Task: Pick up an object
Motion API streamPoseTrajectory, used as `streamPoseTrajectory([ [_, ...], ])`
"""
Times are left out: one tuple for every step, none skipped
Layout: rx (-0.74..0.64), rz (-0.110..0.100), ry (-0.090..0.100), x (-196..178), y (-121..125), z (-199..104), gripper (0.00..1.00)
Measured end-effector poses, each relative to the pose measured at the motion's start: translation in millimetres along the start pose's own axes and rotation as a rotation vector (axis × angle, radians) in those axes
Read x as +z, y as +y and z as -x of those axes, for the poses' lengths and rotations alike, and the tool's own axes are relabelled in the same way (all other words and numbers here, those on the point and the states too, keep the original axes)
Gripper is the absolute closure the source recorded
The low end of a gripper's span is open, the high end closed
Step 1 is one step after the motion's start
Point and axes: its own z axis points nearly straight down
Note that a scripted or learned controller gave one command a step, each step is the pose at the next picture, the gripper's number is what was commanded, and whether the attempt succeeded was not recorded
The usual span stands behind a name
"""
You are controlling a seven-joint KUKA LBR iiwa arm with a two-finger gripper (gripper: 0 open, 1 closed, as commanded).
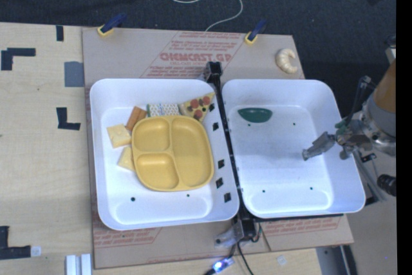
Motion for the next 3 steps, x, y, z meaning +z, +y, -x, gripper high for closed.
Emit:
streamPoseTrajectory([
  [-0.005,0.013,-0.003,-7,3,0,0.0],
  [-0.004,0.008,-0.002,48,-6,-6,0.0],
  [-0.004,0.008,-0.002,107,-5,2,0.0],
])
